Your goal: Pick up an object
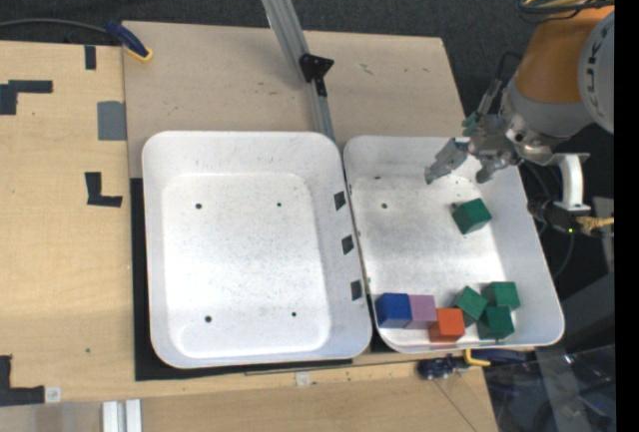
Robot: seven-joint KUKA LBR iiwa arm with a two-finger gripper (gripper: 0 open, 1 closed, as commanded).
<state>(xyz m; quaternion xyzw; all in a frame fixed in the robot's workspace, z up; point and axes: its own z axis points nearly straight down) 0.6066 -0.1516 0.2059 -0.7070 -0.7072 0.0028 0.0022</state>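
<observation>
Here, then, is the layout.
Left bin (160, 161): a shallow white tray on the tabletop (230, 71), only small dark specks on its floor.
Right bin (534, 250): touching the left one along their shared edge, holding all the blocks.
Lone green block (471, 216): a cube on the bin floor, upper right, turned a little off the bin's edges; no long axis to speak of.
Front cluster: blue block (393, 308), lilac block (422, 308), orange block (449, 322) and three green blocks (496, 320), close together by the near rim.
Gripper (459, 165): above the right bin's far end, near the lone green block but apart from it.
Jaws: spread apart, nothing between them.
</observation>
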